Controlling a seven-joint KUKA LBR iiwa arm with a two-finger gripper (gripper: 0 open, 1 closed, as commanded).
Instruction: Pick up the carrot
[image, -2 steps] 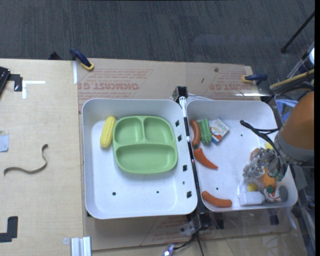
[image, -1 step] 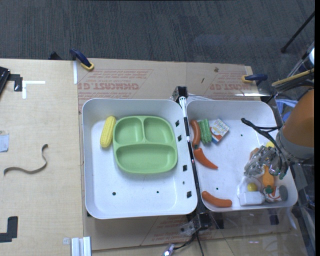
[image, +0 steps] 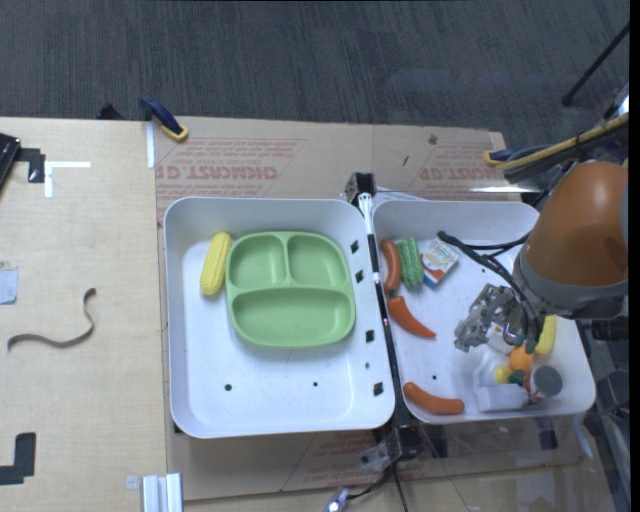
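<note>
The arm (image: 585, 245) is a thick, rounded body with a broad glossy orange band, which catches a soft highlight on its upper curve. Below the orange sits a smooth grey collar, darker along its lower rim. Thin black cables loop from the grey part out to the left. The gripper (image: 487, 322) at the end is a small cluster of bare silvery metal parts and dark joints, too small to tell in detail.

Single fixed camera above desk (image: 80, 250), looking down at slant. Medium distance: left bin (image: 270, 415) mid-frame, right bin (image: 560, 405) right of centre. Arm (image: 585, 240) enters at right edge.
</note>
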